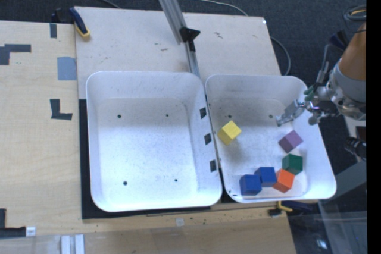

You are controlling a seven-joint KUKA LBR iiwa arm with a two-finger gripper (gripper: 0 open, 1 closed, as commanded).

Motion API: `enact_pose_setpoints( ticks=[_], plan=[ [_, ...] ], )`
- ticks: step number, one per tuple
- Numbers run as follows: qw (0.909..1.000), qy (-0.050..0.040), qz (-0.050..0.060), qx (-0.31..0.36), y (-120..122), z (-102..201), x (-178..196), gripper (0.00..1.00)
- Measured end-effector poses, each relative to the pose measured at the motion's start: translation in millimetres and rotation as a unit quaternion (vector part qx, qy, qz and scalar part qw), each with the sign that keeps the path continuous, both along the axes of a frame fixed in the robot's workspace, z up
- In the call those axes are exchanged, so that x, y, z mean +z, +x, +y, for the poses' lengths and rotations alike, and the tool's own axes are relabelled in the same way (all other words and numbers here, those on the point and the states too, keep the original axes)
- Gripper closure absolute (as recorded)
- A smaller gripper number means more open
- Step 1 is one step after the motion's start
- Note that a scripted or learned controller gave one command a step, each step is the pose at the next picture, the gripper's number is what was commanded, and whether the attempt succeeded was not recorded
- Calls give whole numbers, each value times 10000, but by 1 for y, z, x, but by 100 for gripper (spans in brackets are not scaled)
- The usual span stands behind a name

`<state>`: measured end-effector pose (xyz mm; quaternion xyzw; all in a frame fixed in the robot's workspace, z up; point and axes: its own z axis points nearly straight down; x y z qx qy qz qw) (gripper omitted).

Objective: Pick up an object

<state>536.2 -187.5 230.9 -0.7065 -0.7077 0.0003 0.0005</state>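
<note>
**Gripper over right bin's right rim, blocks all loose in bin**

Camera view: two white bins side by side, centre of frame. Left bin [95, 128] sits left of centre, right bin [250, 83] right of centre, their inner walls touching along the middle.

Arm [357, 68] comes in from the right edge, mid height. Gripper [300, 110] sits at the right bin's upper right, over its right rim, fingers pointing left and down into the bin. One finger [287, 114] is a grey tip over the bin floor; the other is by the rim. Fingers look spread apart, nothing between them, no grasp.

Blocks, all in the right bin:
- yellow block [230, 131], left part of the bin, alone, well apart from the others.
- purple block [290, 141], right side, just below the gripper, not touching it.
- green block [293, 162], just below purple.
- orange block [285, 180], lower right, touching or nearly touching green.
- two blue blocks [258, 180], bottom centre, side by side, the right one against orange.

Metal pole [169, 0] runs slanted from the top centre down to the gap between the bins. Yellow-blue clamp [79, 22] at the upper left on the bench [36, 146]. Cables on the dark floor along the top.
</note>
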Motion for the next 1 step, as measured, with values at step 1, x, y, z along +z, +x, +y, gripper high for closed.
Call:
enact_pose_setpoints(
  ticks=[1],
  plan=[
    [10000,-43,-85,-2,1,-22,-114,0]
  ],
)
